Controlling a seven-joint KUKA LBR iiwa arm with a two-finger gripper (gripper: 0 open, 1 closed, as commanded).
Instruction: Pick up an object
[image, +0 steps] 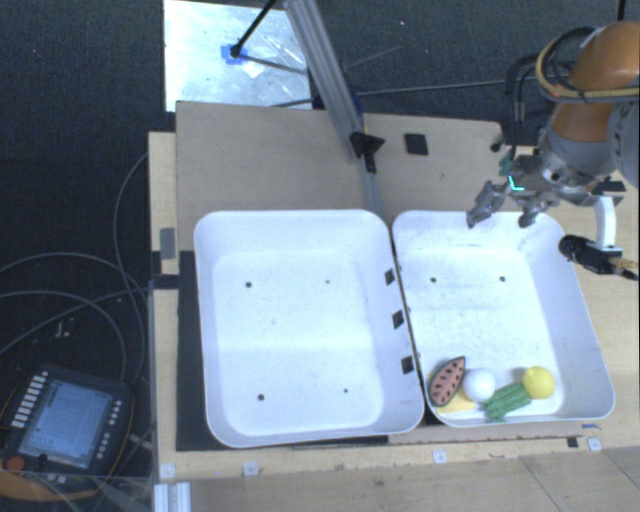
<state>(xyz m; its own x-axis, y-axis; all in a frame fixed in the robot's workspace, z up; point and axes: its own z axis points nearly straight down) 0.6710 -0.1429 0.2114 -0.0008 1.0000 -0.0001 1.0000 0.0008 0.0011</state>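
My gripper (504, 211) hangs over the far edge of the right bin (500, 290), its two dark fingers spread apart with nothing between them. Far from it, along the bin's near wall, lies a cluster of small objects: a watermelon slice (447, 380), a white ball (480, 384), a green piece (508, 399) and a yellow lemon (538, 381). A yellow thing (457, 405) peeks out beneath the slice and the ball.
The left bin (295, 320) sits beside the right one, joined by dark clips (398, 319) along the shared rim. A metal pole (330, 75) slants across the back of the bench. Cables and a teach pendant (62, 418) lie on the floor at left.
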